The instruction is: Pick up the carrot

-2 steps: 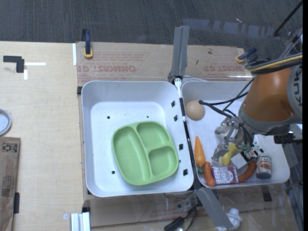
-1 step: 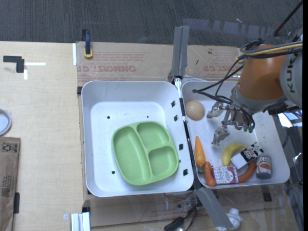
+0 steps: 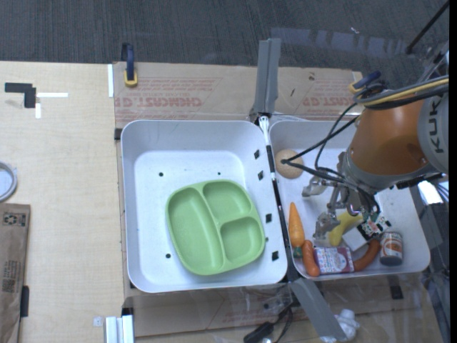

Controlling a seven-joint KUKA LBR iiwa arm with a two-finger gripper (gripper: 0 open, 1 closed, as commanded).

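Left bin [image 3: 143,191] held a green divided plate [image 3: 214,225], well apart from the action. Right bin [image 3: 421,252] had the clutter: a tan ball [image 3: 289,162] near its back-left corner, then the carrot [image 3: 295,224] lying against the left wall of that bin, just right of the divider between the bins. Carrot's long axis ran roughly front to back in the camera view, nearly parallel to the wall; thick end looked to be toward the front, narrow tip toward the back, though that was hard to confirm at this size. A red-orange pepper-like item [image 3: 309,258] sat just in front of it, almost touching, with a red-labelled packet [image 3: 333,259] beside that. Gripper [image 3: 330,224] hung to the right of the carrot, over a yellow item [image 3: 348,221], so the carrot lay to the fingers' left, close but apart. Nothing of the carrot was between the fingers; whether they were spread or closed I couldn't tell, cables and clutter masked them. Further right: a red sausage-like piece [image 3: 367,254] and a small can [image 3: 391,248]. My read: approach not yet lined up; next move needs a shift left toward the wall, fingers straddling the carrot across its width. Wall clearance looks tight on that side.
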